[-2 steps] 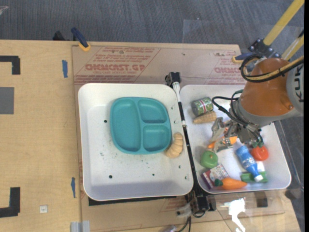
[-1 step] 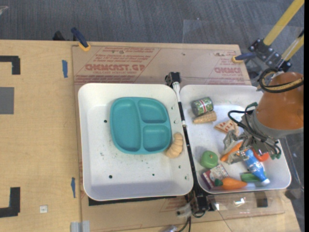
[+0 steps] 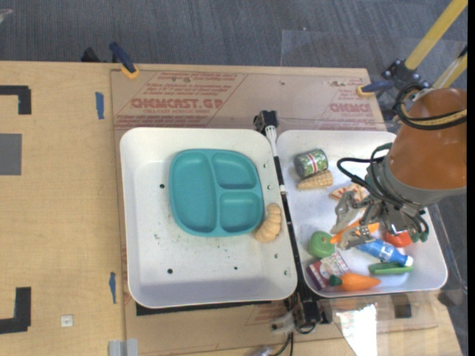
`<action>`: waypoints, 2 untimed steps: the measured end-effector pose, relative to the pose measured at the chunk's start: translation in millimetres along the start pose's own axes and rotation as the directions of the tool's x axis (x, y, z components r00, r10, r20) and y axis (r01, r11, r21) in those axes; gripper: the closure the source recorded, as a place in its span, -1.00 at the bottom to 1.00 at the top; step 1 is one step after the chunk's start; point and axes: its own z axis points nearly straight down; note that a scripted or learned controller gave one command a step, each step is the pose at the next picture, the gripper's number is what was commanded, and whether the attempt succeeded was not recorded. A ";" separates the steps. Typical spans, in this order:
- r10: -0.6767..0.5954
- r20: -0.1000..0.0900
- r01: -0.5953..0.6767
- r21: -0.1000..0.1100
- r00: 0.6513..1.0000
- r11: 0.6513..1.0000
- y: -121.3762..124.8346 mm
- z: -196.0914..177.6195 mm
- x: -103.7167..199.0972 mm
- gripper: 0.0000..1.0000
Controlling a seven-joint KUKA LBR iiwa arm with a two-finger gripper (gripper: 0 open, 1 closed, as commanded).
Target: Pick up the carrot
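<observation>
The left bin (image 3: 141,221) holds a teal plate (image 3: 217,191). The right bin (image 3: 438,269) holds the carrot (image 3: 358,281), low in frame, just below the tool (image 3: 355,227), whose grip I cannot tell.

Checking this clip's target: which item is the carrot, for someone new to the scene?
Look in the right bin, along its near edge. The carrot lies flat there, orange with a green top, just below the blue tube. It is the only tapered orange piece, with the red packet to its left.
</observation>
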 end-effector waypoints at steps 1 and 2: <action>0.263 -0.008 -0.263 0.000 0.965 0.965 104.9 4.5 -32.9 1.00; 0.016 -0.012 -0.016 -0.002 1.000 1.000 148.2 4.1 -23.2 1.00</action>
